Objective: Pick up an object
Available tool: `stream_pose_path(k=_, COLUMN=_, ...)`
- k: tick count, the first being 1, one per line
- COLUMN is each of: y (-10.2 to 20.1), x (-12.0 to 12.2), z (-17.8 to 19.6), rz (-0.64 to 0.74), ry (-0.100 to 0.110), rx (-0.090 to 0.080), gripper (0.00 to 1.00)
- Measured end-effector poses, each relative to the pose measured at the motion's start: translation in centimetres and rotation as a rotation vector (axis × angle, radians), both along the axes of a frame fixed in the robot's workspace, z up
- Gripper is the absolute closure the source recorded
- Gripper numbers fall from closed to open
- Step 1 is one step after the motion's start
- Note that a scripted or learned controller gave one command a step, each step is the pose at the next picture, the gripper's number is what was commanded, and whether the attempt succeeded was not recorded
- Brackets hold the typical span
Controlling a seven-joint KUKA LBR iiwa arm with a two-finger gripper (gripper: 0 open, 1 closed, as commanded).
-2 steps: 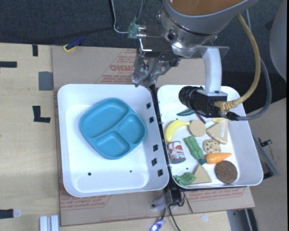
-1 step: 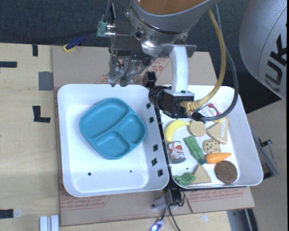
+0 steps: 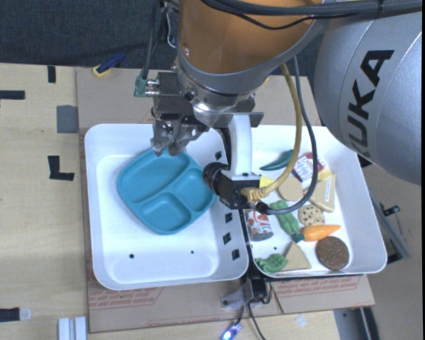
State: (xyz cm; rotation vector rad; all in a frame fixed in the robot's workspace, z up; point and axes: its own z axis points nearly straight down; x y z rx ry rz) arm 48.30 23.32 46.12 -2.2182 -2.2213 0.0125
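Grey two-finger gripper [image 3: 168, 144] lowered at the upper rim of a teal plastic divided plate [image 3: 166, 193], which lies flat in the left white shallow bin [image 3: 103, 190]. Whether the claw is open or closed cannot be told. Judged stage: approach or grasp; lift remains. Toy foods fill the right bin [image 3: 365, 211]

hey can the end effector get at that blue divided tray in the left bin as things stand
Probably yes. The end effector is right at the upper edge of the blue divided tray, which lies alone in the left bin with nothing on top of it. A flat tray may be awkward to pinch, though.
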Motion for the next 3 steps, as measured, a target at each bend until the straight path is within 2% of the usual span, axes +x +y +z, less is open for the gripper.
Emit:
stream_pose_path(k=1, y=0.0, x=0.0, z=6.8, rz=0.002, ry=-0.012, rx=0.007, gripper=1.00)
stream_pose_path(k=2, y=-0.1, x=-0.2, z=-11.4, rz=-0.001, ry=0.010, rx=-0.005, gripper=1.00)
stream_pose_path(k=3, y=0.0, x=0.1, z=8.4, rz=0.002, ry=-0.024, rx=0.012, gripper=1.00)
